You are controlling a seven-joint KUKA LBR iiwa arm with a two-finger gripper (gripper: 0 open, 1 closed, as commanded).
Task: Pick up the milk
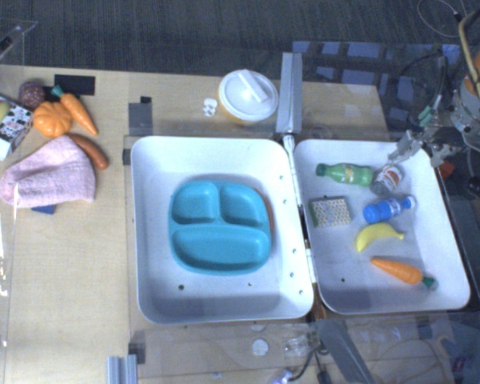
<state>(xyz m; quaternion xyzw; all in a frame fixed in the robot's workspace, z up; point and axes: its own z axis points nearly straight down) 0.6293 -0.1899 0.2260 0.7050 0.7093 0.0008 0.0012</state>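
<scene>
Right, I see the tool [417, 145] hanging over the far right corner of the right bin [452, 238], at the bin's far rim. Its outline blurs into the cables and dark frame behind it, so I cannot tell whether it is spread or pressed together, and I see nothing pinched in it.

The milk [388, 178] I take to be the small greyish container with a red mark, lying in the right bin near its far edge. It sits just below and to the left of the tool, apart from it. It is too small and blurred for me to read any label. A green bottle [346, 173] lies on its side just to its left, nearly touching it, and a blue bottle [389, 209] lies just nearer me. Toward the near edge are a banana [378, 235] and a carrot [401, 271].

The arm is cut off by the right edge.
</scene>
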